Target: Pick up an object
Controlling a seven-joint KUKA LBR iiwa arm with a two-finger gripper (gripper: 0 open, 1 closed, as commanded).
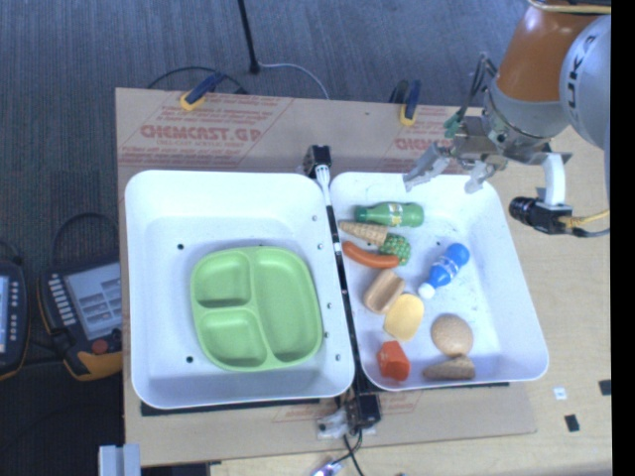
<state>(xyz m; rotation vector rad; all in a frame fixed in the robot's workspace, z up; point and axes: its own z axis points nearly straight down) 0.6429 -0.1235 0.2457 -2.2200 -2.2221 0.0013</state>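
Lying below gripper (448, 171): green bottle (390, 214).

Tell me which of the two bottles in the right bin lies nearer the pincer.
The green bottle, lying at the bin's far end just below the pincer. The blue bottle lies farther down, mid-bin.

Green bottle (390, 214) on its side, blue bottle (444, 268) tilted, toy foods, all in right bin (516, 296)
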